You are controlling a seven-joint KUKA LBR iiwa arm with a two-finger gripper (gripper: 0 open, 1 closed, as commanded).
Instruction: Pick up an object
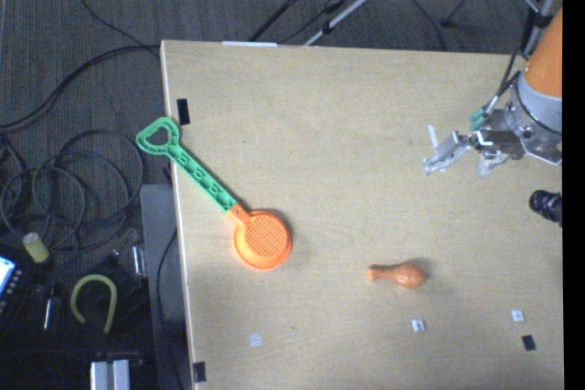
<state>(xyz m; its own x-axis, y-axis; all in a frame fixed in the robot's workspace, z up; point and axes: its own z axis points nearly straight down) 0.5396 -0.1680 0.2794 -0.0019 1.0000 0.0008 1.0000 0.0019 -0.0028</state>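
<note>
Camera view: a sieve [262, 238], orange-meshed and green-handled, is laid flat on the worktop [347, 105]; the claw [444, 154] is seen spread, gripping nothing.

Even, soft light sits on the tan bench top [366, 123], a touch brighter toward twelve o'clock. The orange strainer [261, 239] drops only a faint shadow toward six. Dark carpet [82, 14] at nine stays dim. The whole frame is grainy and slightly soft; the arm [548, 87] at three looks blurred.
</note>
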